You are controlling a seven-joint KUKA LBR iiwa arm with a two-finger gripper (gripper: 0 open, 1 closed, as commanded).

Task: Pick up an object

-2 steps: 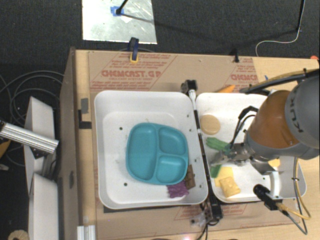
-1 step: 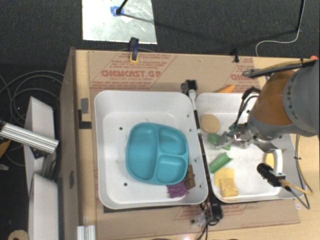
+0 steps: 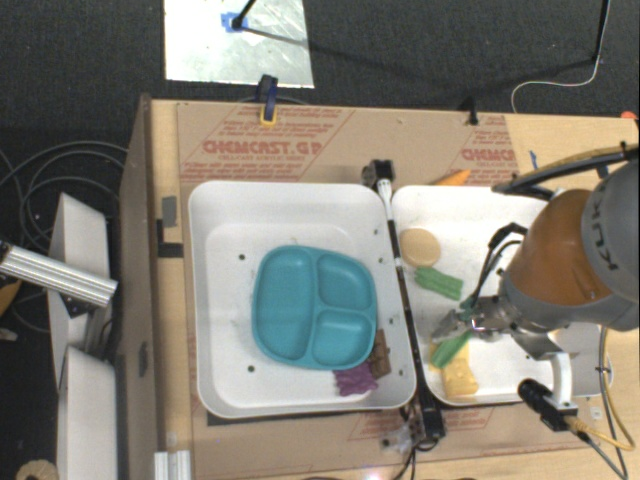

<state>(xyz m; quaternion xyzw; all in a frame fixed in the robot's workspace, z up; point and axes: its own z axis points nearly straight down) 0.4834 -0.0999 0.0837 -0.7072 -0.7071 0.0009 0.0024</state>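
1. Two shallow white bins share the bench [image 3: 300,148]; my claw [image 3: 468,320] sits low in the right bin [image 3: 470,200], just above a green stick-shaped piece [image 3: 449,349].
2. I can't tell how the claw is set.
3. A yellow wedge [image 3: 460,378] touches that green piece, so I judge a grab could catch both or nudge it away.

The left bin [image 3: 215,268] is largely taken up by a teal divided plate [image 3: 315,306], with a purple piece [image 3: 352,380] and a brown piece [image 3: 381,356] crowding its near right corner, leaving bare floor along the far and left walls. In the right bin [image 3: 470,203], a tan disc [image 3: 420,247], two green pieces [image 3: 439,283] [image 3: 449,349] and a yellow piece [image 3: 459,377] line the left side. The arm [image 3: 570,258] covers its right half, with open floor toward the far wall.
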